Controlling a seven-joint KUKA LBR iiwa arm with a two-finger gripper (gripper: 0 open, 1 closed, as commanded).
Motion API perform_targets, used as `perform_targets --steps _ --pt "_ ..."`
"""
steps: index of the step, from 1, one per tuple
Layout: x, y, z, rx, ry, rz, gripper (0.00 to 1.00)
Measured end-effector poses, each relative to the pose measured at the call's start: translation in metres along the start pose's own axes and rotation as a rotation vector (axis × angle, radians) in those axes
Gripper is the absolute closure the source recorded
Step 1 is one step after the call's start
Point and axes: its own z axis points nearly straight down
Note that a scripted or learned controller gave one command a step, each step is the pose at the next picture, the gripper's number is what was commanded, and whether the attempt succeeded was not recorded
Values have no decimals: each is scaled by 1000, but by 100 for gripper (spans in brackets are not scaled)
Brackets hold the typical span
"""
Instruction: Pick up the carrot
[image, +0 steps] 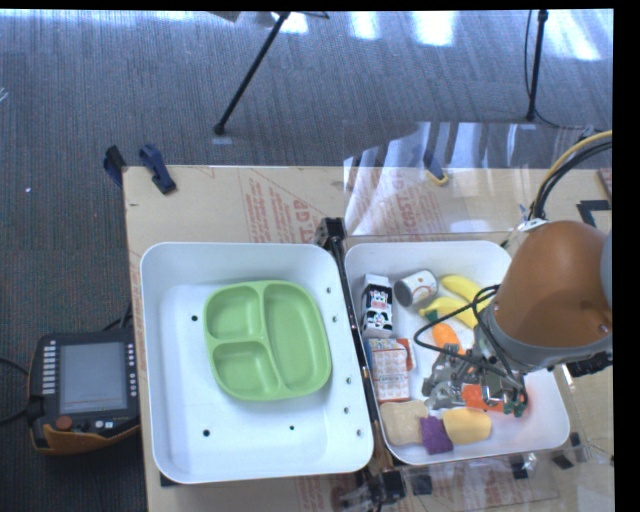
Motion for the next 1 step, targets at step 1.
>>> perform_targets --steps 1 --pt "0 9 -75 -1 -12 7 100"
